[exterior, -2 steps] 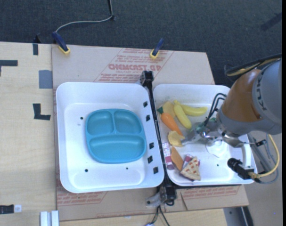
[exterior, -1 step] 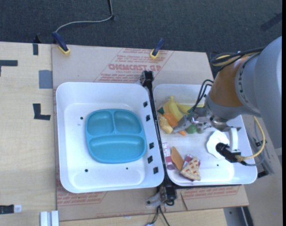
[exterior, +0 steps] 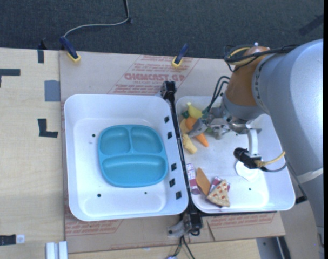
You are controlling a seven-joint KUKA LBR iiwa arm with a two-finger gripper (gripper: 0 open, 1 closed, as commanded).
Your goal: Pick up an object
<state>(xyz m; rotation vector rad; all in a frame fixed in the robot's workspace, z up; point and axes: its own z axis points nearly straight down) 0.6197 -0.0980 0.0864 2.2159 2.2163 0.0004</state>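
1. While the arm [exterior: 282,85] reaches in, the left bin [exterior: 77,161], left of the gripper, holds a blue divided plate [exterior: 133,155].
2. Gripper [exterior: 208,124]: low in the right bin [exterior: 277,190]; finger state cannot be told.
3. Toy food pile [exterior: 192,127]: touching the gripper's left.
4. Pizza slice [exterior: 220,193]: nearer the camera.

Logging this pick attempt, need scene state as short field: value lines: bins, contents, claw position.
left bin: holds a blue divided plate
right bin: toy food in two groups
upper group: banana, carrot and other small pieces by the divider
lower group: pizza slice, brown piece
claw: low over the upper group, beside the carrot
grasp: nothing seen between its fingers
arm: enters from the right
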